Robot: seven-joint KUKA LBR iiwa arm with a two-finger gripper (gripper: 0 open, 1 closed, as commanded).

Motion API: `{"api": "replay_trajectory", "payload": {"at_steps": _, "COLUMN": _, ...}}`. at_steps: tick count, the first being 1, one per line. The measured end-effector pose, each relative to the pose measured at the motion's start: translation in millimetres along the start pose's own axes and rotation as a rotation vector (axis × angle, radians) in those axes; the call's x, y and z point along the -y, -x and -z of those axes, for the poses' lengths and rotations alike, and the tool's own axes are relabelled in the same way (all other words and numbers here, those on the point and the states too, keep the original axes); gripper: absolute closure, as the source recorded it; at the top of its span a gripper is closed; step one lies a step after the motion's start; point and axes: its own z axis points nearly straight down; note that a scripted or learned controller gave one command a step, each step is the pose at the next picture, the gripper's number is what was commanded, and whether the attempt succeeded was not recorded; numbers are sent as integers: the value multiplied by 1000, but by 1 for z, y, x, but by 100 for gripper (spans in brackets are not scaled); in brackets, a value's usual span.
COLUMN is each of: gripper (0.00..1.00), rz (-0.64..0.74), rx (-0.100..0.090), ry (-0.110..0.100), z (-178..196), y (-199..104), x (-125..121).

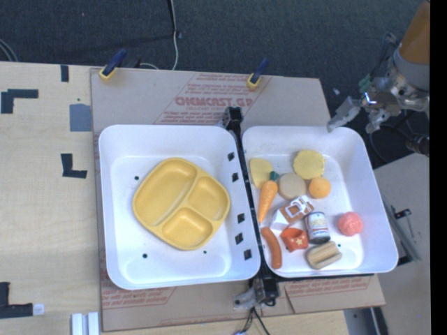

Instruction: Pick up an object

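Evidently the toy food sits crowded in the right bin (pixel 370 187) so the arm has many targets: carrot (pixel 267 199), small can (pixel 318 226), pink ball (pixel 350 223), with the yellow divided plate (pixel 181 202) alone in the left bin (pixel 112 187). Off the right bin's far corner hovers the hand (pixel 363 110), seemingly empty; blur and the slanted angle mean I cannot tell whether it is spread or closed.

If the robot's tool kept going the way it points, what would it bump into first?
Probably the right white bin's far rim. The tool hangs above that corner, aiming down-left toward the round yellow toy, but depth is unclear.
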Motion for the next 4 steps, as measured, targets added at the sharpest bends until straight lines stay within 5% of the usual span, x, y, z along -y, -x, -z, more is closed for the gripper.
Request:
{"api": "replay_trajectory", "payload": {"at_steps": 1, "gripper": 0, "rz": 2, "rx": -5, "ry": -14, "z": -146, "y": -12, "x": -24}}
{"api": "replay_trajectory", "payload": {"at_steps": 2, "gripper": 0, "rz": 1, "rx": 2, "ry": 1, "z": -189, "y": -42, "x": -13}}
{"api": "replay_trajectory", "payload": {"at_steps": 3, "gripper": 100, "rz": 2, "rx": 1, "ry": -2, "z": -179, "y": -41, "x": -13}}
{"api": "replay_trajectory", "payload": {"at_steps": 4, "gripper": 100, "rz": 9, "rx": -3, "ry": 8, "z": -81, "y": -131, "x": -9}}
